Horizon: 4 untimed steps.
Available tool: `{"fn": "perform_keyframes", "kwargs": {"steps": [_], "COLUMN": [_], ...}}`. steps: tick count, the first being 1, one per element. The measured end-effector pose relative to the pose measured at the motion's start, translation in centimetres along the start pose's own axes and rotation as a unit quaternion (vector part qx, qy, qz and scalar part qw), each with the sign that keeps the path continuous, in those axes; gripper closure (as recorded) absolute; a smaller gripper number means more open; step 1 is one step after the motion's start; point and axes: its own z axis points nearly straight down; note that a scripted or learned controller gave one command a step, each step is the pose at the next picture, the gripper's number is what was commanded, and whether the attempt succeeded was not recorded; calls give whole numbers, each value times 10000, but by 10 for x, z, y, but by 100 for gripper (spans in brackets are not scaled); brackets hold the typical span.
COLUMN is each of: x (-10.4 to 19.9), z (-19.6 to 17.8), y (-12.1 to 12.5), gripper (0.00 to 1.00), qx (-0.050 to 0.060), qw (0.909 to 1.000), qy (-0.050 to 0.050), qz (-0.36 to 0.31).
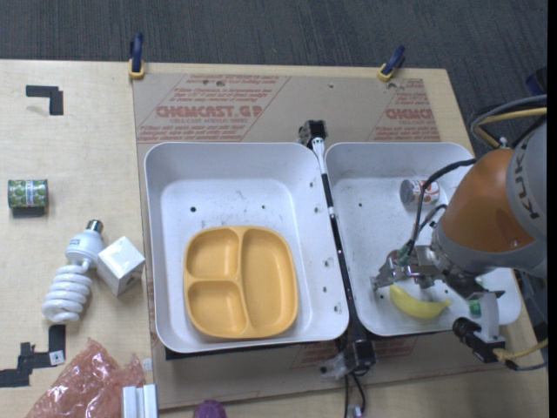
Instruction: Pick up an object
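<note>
The arm (pixel 487 212) reaches in from the right and is lowered into the right bin (pixel 365 181), with its orange band directly above the wrist. The gripper (pixel 402 273) sits low over the bin floor near the front wall, at the left end of the banana (pixel 419 303). The banana lies flat on the floor of the right bin, close to the front rim, with its right end partly under the wrist hardware. The gripper appears to touch or nearly touch the banana's upper left edge, but contact cannot be confirmed from this angle. Whether the gripper is open or closed cannot be told; the metal parts there blur together against the white floor. No object is visibly held. A can (pixel 412 191) lies further back in the same bin, well apart from the gripper. The left bin (pixel 165 233) holds a yellow tray (pixel 241 281) with three compartments. A bulb (pixel 71 277), a white cube (pixel 121 265) and a green can (pixel 28 194) lie on the bench to the left, outside both bins. Judged from this position, the step in hand is the descent or grasp attempt on the banana, and the pick is not yet secured. The next move calls for a closure centred across the banana's narrow body, followed by a straight lift clear of the front wall. An off-centre closure at the curved tip would likely let the banana slip or pivot out.
</note>
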Motion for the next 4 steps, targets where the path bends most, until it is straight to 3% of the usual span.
{"fn": "perform_keyframes", "kwargs": {"steps": [1, 2, 3, 4], "x": [0, 64, -37, -37], "z": [-10, -100, -80, -80], "y": [2, 1, 50, 50], "gripper": [100, 100, 100, 0], "qx": [-17, -8, -5, -4], "qw": [10000, 10000, 10000, 10000], "qy": [-5, -4, -8, -8], "qz": [7, -12, -15, -16]}}
